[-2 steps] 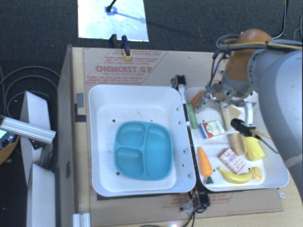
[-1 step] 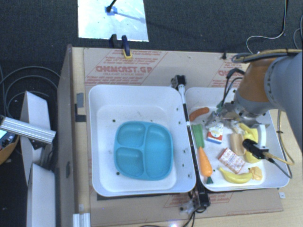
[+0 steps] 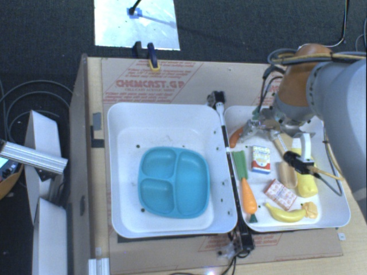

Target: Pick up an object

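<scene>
Grey metal gripper [image 3: 254, 126], finger state unclear, above glossy plastic carrot [image 3: 248, 195] and curved banana [image 3: 285, 213].

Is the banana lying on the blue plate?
No, the banana lies in the right bin among other toys, apart from the blue plate.

Around my tabletop [image 3: 166, 76] the floor [image 3: 40, 33] is dark carpet. The tabletop is a pale brown board with red printed lettering along its far side. Beyond that far edge a shiny metal sheet [image 3: 136, 15] lies on the floor, catching bright light, and two clamps [image 3: 145, 51] sit on the edge just below it. Left of the tabletop, black cables [image 3: 23, 96] loop over the carpet, and nearer me a white box [image 3: 46, 136] and an aluminium rail [image 3: 33, 156] stand close together.
</scene>
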`<state>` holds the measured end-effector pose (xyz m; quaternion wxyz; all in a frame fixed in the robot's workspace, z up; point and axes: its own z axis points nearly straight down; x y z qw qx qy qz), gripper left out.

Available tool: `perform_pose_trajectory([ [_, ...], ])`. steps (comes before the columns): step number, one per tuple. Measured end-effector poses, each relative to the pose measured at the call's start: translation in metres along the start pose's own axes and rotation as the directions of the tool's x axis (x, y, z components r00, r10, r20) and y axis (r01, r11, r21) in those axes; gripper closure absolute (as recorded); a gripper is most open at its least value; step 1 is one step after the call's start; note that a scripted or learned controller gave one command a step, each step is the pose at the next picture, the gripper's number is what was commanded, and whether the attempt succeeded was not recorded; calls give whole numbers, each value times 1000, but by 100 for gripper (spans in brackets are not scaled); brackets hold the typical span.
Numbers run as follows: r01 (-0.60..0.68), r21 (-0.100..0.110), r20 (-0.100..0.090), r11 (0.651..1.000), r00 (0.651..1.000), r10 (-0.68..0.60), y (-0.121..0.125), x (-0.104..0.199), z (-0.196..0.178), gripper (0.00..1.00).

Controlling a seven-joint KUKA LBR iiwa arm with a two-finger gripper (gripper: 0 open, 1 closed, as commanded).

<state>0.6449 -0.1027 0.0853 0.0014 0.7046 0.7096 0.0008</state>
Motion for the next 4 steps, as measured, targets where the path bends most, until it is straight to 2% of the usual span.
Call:
perform_pose_trajectory([
  [1,-11,7,-1,1000,1000,11,-67,-48,-2,0],
  [2,-3,6,-3,1000,1000,3,-103,-5,1,0],
  [3,-4,1,-1,1000,1000,4,-100,-7,-10,100],
  [4,3,-2,-5,1000,1000,-3,-158,71,-104,100],
])
